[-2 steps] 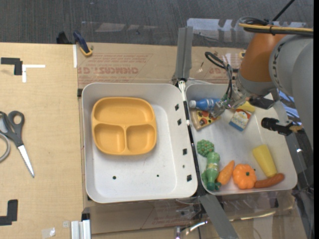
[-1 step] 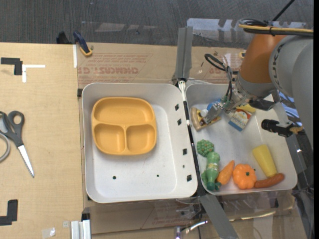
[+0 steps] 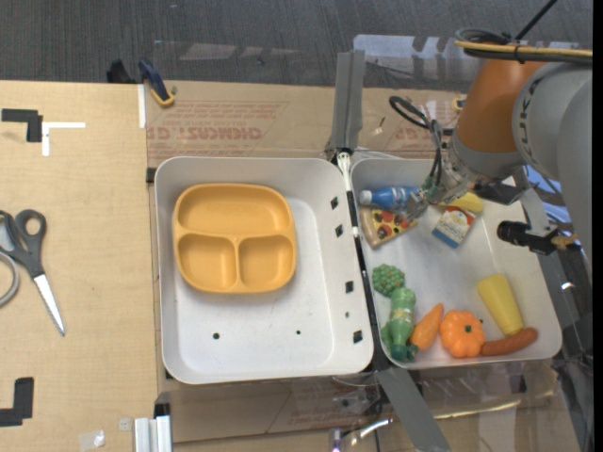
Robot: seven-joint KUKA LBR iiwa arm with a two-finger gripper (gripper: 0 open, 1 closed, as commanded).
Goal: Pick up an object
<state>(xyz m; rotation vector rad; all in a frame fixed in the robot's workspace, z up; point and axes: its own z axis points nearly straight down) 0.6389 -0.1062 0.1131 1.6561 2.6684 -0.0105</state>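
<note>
Orange-yellow plate [image 3: 235,238], orange pumpkin [image 3: 462,333]

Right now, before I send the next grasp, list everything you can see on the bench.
bins: two, white, side by side
divided plate: one, orange-yellow, left bin
bottle: one, blue, right bin, top
pizza slice: one, right bin, below bottle
carton: one, white-blue, right bin
broccoli: one, green
green vegetable: one, right bin, bottom
carrot: one, orange
pumpkin: one, orange
yellow block: one
sausage: one, red-orange
scissors: one, grey, bench left
arm: grey and orange
claw: beside bottle
</note>
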